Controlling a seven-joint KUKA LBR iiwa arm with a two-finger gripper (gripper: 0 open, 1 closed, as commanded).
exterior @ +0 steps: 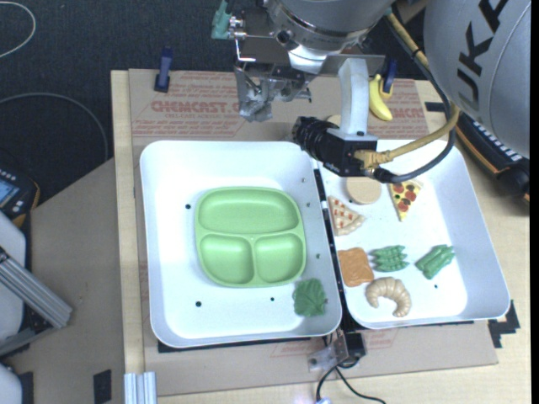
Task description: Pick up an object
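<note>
My gripper (pixel 257 101) hangs above the bench just behind the far rim of the left bin (pixel 160 225), with nothing visibly in it. That bin holds a green divided plate (pixel 248 234) and a green leafy toy (pixel 310 297) at its near right corner. The right bin (pixel 480 251) holds a round tan cookie (pixel 365 191), a pizza slice (pixel 406 199), a waffle wedge (pixel 344 216), a toast square (pixel 354 267), green beans (pixel 389 257), a green pod (pixel 434 260) and a croissant (pixel 389 295).
A yellow banana-shaped piece (pixel 381 98) lies on the bench behind the right bin. A blue clamp (pixel 163 69) sits at the bench's far left corner. The arm's large grey body crosses the top right of the view.
</note>
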